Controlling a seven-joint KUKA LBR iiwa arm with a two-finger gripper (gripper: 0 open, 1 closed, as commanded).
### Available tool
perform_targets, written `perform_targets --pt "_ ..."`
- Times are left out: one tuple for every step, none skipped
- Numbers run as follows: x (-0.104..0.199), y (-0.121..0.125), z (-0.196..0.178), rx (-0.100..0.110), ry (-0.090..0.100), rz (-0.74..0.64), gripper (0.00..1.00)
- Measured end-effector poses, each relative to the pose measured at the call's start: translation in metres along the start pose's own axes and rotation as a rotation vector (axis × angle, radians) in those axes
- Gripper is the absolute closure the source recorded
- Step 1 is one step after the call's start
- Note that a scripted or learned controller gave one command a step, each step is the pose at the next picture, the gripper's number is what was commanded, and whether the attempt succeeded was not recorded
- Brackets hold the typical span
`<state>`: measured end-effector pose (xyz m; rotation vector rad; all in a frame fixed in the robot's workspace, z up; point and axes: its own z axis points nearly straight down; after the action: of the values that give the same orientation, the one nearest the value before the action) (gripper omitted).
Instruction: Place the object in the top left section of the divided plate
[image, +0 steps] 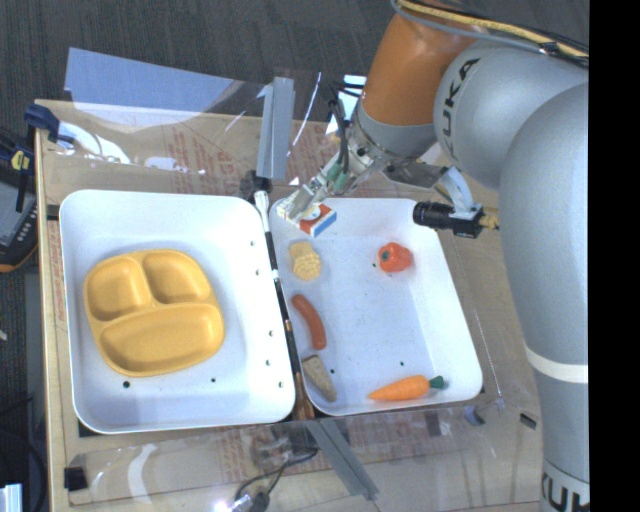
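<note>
A small red, white and blue box (318, 220) lies at the upper left corner of the right-hand white bin (455, 330), near the centre top of the frame. The gripper (300, 205) reaches down from the upper right and ends at that same corner, its pale fingers (293, 208) just left of and touching or overlapping the box's upper left edge; whether they are apart, together or clamped on the box cannot be told from this angle. Just below the box sits a yellow piece of corn (306, 262). Below that, along the bin's left side, lie a reddish-brown sausage (310, 320) and, near the lower left corner, a tan, bread-like piece (320, 378). A red tomato (395, 257) rests in the upper middle of the same bin, well apart from the box, and an orange carrot (403, 388) with a green top lies along the bottom edge. The left-hand white bin (80, 220) holds a yellow divided plate (152, 310) with two small sections at the top and one large section below. Both bins sit side by side on the worktop (200, 170), and the grey arm (530, 150) with its orange band fills the right of the frame.
</note>
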<state>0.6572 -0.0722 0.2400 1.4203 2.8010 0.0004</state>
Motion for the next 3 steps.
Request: perform_targets --pt "0.054 0.039 -0.034 0.001 0.0 0.025 1.0" --pt "0.054 0.039 -0.034 0.0 0.0 0.026 0.0" --pt "0.149 -0.021 0.049 0.004 0.003 -0.148 0.0"
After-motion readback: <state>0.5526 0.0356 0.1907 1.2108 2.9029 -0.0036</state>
